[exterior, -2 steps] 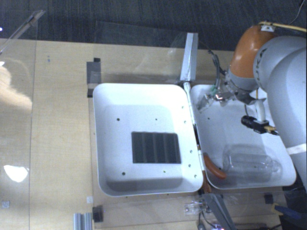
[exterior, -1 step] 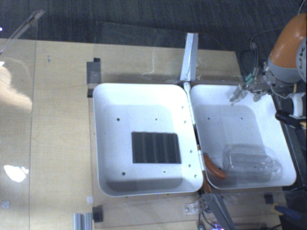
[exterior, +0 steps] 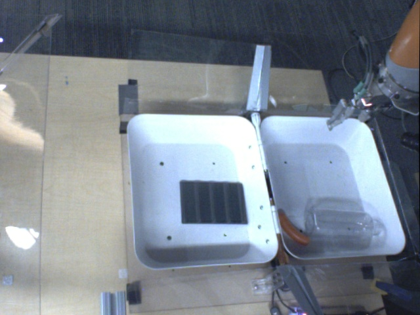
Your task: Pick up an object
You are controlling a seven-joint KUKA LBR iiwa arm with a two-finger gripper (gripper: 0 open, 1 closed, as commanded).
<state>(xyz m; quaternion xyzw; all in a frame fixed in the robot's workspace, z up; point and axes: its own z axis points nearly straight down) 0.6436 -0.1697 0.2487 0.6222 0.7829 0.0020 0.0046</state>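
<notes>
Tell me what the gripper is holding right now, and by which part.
Nothing visible. The gripper is at the right bin's far rim, apart from the clear bottle and orange object.

— What do you read off the two bins?

— You have a left bin (exterior: 144, 176) and a right bin (exterior: 367, 169) of smooth white plastic with a soft sheen. In the left one lies a dark ribbed pad (exterior: 213, 202), matt, like rubber or foam.

— And the items on the right?

— You see a clear plastic bottle (exterior: 341, 222), glossy and see-through, beside a smooth orange-brown curved piece (exterior: 292, 230) with a slight shine.

— The surroundings?

— Your surface (exterior: 79, 209) looks like pale matt wood. A brushed metal bar (exterior: 259, 81) stands behind the bins, and the floor (exterior: 197, 5) is dark, rough carpet.
</notes>
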